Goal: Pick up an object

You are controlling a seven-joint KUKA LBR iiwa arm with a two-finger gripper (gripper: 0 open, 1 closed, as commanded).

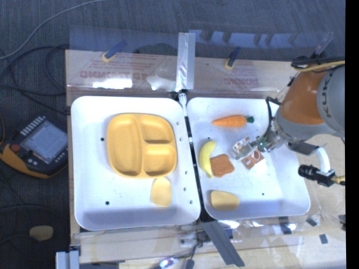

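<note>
The yellow tray fills most of the left bin, a pale yellow piece just below it. In the right bin lie a carrot, banana, brown toast and yellow wedge — likely spread out so each can be taken alone. The gripper hangs low beside the toast; whether its jaws are parted or hold anything, I cannot tell.
</note>
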